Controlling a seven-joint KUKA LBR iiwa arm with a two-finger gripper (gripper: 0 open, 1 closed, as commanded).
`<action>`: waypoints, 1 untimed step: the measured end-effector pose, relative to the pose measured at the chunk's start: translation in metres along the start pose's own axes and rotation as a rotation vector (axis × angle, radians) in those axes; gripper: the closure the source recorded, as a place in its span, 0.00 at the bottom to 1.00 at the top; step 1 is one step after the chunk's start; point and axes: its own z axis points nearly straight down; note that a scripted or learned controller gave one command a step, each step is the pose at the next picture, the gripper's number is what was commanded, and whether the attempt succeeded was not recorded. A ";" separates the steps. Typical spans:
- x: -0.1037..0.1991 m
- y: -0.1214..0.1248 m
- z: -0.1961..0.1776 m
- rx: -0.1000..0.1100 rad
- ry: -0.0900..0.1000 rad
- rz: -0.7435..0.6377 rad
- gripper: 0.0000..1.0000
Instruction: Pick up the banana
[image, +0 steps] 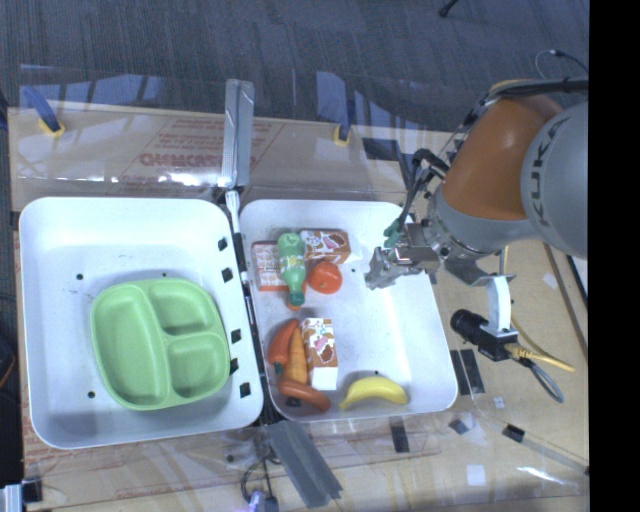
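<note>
The banana (375, 392) lies at the near edge of the right bin (425, 335), beside a carton (319, 351), well apart from the gripper (385, 270) over the bin's far right side, whose fingers' spread I cannot tell.

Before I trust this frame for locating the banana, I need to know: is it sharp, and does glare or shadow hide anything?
In the camera view the banana is fairly sharp and evenly lit against the right bin; the hand looks soft and low in detail; pale glare streaks the clear sheet behind the bins; the green tray casts only a faint shadow.
</note>
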 end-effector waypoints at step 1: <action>-0.015 -0.056 0.060 0.000 0.000 -0.112 0.00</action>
